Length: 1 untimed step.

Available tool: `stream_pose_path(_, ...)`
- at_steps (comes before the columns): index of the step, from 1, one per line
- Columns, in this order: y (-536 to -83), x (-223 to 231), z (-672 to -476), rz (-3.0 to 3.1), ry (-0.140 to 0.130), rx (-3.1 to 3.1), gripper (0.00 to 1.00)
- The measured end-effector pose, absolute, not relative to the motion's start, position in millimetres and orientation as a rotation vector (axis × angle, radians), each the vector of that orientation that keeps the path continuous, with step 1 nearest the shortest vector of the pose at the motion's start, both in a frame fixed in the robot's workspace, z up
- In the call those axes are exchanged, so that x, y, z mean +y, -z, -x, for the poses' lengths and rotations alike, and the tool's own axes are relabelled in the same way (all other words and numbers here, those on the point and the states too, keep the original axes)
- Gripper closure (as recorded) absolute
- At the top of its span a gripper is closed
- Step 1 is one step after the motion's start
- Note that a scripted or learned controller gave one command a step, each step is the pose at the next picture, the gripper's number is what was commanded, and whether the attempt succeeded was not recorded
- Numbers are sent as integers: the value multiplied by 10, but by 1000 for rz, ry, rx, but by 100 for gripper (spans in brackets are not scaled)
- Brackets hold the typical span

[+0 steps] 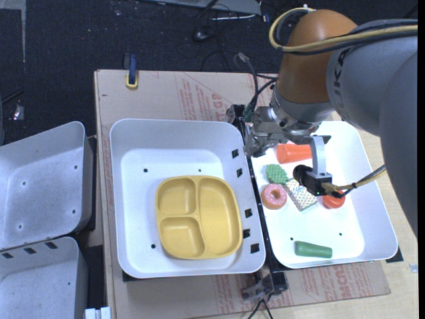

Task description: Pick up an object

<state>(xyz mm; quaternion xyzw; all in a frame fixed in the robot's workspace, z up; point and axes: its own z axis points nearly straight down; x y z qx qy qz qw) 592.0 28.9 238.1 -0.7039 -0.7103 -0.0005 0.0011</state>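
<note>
Orange cone [293, 153] just beside the claw [256, 137], in the right-hand bin [355, 226]

Plate: yellow three-compartment plastic plate [199, 218], one plain shade.
Bins: shallow white plastic bin [129, 178] under the plate and matching white bin [352, 234] right of the plate, both with small black marks.
Doughnut: pink ring-shaped toy doughnut [273, 196], just right of the plate.
Block: white flat block with coloured speckles [300, 195], right of the plate.
Greens: bumpy green textured piece [276, 173]; plain dark green cylinder [313, 249].
Oranges: orange tapered plastic piece [292, 153]; red-orange round piece [333, 201].
Worktop: pale brown worktop [153, 92] with red lettering.
</note>
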Motion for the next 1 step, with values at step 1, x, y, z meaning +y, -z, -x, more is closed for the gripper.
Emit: stream_pose_path(1, -2246, 793, -5827, 2212, -2, -2228, 100)
